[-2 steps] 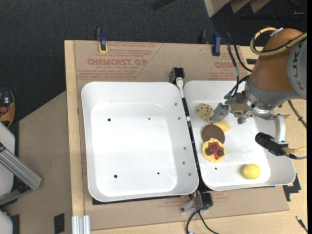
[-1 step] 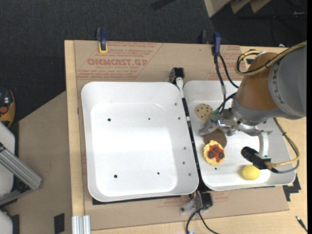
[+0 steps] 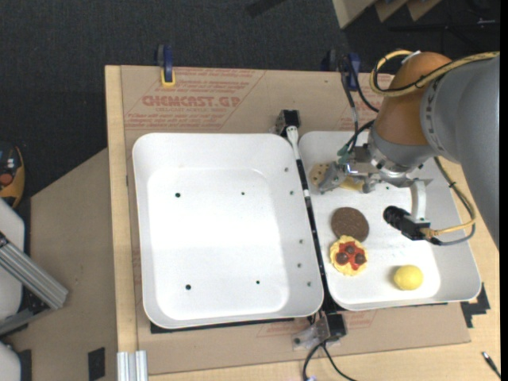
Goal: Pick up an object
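Tan lumpy object [image 3: 323,176]: far corner of right bin [image 3: 373,290], by wall shared with left bin [image 3: 214,228]. Tool [image 3: 352,171] low over same corner, just beside object; contact unclear. Tool opening and hold: cannot tell. Brown cookie [image 3: 349,222], berry tart [image 3: 349,257], yellow ball [image 3: 408,277] lie apart from tool.

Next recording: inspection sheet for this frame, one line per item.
Surface: left bin and right bin, both white, side by side on a brown board.
Job's things: cookie, tart, yellow ball and tan piece, all in the right bin.
Clutter: nothing seen.
Claw: claw over the right bin's far end, beside the tan piece.
Cables: blue cable behind the right bin; black cable at the board's near edge.
Surroundings: blue clamp, dark floor, metal rail.
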